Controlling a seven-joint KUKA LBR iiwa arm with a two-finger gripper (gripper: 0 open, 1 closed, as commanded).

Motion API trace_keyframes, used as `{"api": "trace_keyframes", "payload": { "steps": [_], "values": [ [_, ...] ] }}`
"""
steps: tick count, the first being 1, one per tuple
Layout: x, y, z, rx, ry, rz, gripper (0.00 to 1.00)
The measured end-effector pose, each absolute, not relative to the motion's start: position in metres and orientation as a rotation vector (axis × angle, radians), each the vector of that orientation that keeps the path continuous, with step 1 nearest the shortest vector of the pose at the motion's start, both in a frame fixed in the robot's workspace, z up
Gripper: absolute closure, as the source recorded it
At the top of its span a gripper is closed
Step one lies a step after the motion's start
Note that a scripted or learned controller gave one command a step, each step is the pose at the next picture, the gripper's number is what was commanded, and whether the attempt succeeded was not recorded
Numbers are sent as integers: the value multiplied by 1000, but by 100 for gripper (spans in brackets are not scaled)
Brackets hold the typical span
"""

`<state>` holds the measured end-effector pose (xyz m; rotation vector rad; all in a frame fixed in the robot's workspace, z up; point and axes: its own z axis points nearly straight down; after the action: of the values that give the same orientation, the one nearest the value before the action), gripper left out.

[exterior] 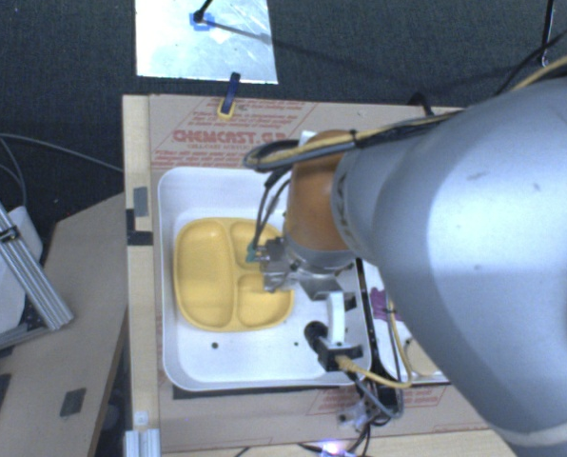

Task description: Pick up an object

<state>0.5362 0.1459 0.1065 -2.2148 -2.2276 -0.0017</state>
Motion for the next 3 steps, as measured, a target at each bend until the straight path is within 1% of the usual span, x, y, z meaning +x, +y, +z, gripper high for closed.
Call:
{"api": "trace_keyframes", "payload": {
  "steps": [1,2,3],
  "values": [
    [599,110,171,-2229,-2226,-11,100],
    [511,40,185,-2228,-2213,6,100],
    [488,76,288,-2215,-2235,-17,100]
  ]
}}
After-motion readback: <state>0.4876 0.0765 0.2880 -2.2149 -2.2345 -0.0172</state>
